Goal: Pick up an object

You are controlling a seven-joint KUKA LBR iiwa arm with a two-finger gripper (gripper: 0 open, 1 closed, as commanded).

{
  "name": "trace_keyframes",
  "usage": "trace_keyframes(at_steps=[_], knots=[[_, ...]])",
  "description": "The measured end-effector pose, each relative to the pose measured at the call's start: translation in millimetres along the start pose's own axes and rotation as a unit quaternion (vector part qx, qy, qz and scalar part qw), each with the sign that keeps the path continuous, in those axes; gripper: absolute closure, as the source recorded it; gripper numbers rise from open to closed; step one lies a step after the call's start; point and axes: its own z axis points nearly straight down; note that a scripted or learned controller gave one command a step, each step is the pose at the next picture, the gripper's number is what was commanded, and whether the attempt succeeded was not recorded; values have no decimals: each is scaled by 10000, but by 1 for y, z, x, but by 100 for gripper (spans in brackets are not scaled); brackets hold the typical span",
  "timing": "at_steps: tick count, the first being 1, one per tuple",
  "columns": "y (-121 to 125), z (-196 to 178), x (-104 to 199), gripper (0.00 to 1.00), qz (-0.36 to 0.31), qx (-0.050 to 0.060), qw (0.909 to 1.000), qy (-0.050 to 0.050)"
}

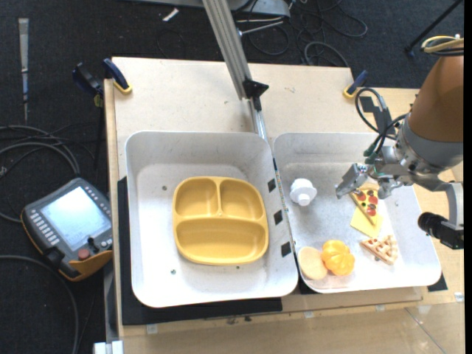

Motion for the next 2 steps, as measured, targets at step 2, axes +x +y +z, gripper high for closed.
trace_keyframes(at_steps=[2], knots=[[0,64,4,0,8,31,10000,5]])
